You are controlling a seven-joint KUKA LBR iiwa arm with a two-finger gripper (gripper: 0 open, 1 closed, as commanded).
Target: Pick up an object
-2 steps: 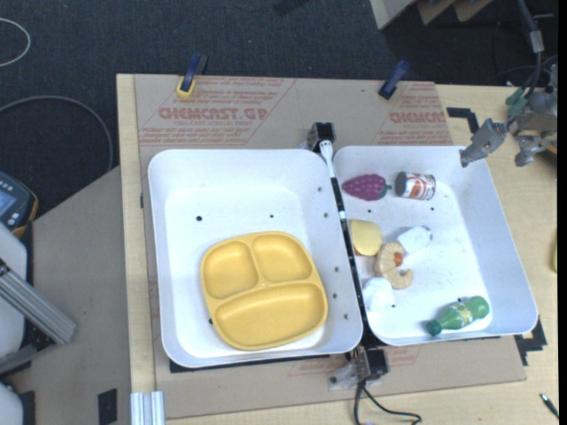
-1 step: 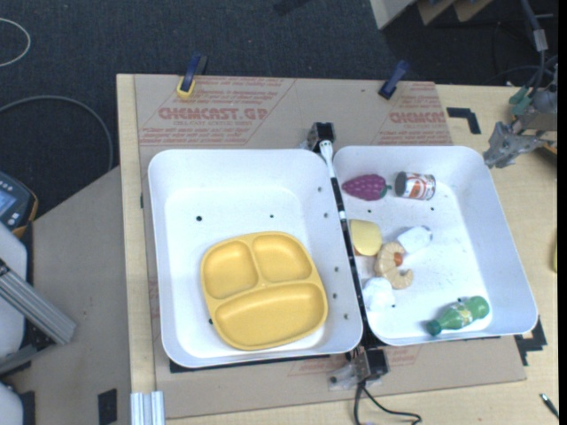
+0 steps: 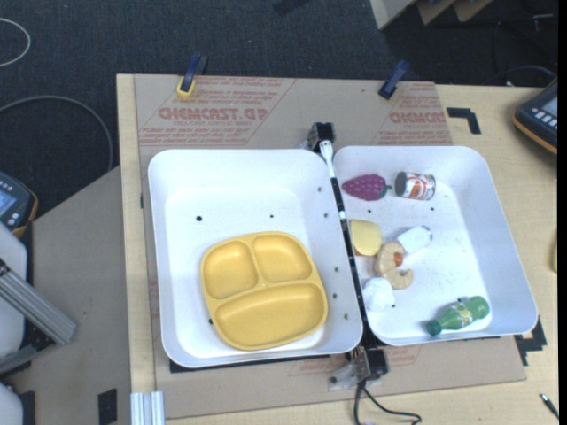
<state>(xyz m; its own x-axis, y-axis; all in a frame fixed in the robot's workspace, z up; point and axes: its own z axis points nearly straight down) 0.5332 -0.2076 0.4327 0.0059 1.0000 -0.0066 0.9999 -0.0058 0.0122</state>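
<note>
The things to pick from lie in the right bin. A green bottle lies on its side in the near right corner, its cap end toward the bin's near rim. Well apart from it, along the wall shared with the other bin, sits a cluster: a yellow lump against that wall, a round tan piece with a red spot just beside it, a small white piece touching the tan one on its far right side, and another white piece just nearer the camera. At the far end of the bin a purple bunch of grapes lies beside a small can tipped on its side; the two are near each other but apart

Whether the hand is open or closed, and whether it has hold of anything, I cannot tell

The left bin holds a yellow divided plate with three sections, lying flat in its near half. The two bins touch along their shared edge, joined by a black clip at the far end. Both rest on a brown printed sheet covering the counter, which two clamps pin at the far edge. A black cable trails off the near edge
</note>
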